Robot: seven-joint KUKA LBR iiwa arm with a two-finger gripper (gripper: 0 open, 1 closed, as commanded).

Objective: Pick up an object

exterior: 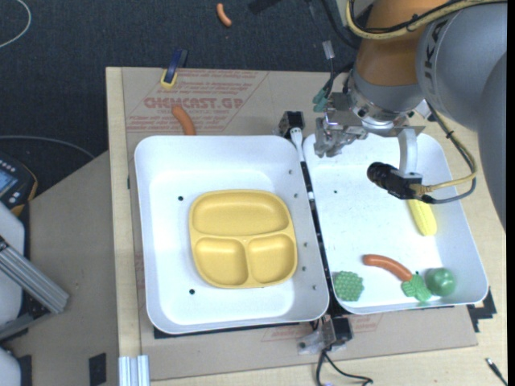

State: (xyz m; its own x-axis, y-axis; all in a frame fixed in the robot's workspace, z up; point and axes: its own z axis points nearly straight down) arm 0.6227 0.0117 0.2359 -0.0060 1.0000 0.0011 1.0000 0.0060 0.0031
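The gripper [331, 141] is seen over the right bin's [354, 207] far left corner; its grip cannot be told; a sausage [387, 265], corn [423, 216] and green toys [429, 284] are scattered near the front right.

Bright, even light; soft shadows.

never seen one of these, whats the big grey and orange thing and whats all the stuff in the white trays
That is a robot arm, seen from a camera fixed above the bench. Its gripper, a two-finger claw, hangs over the far end of the right bin. I see nothing between its fingers. That bin holds toy food: a yellow corn cob, an orange sausage, a green leafy piece and a green vegetable. The left bin holds a yellow divided plate. The job is picking up an object.
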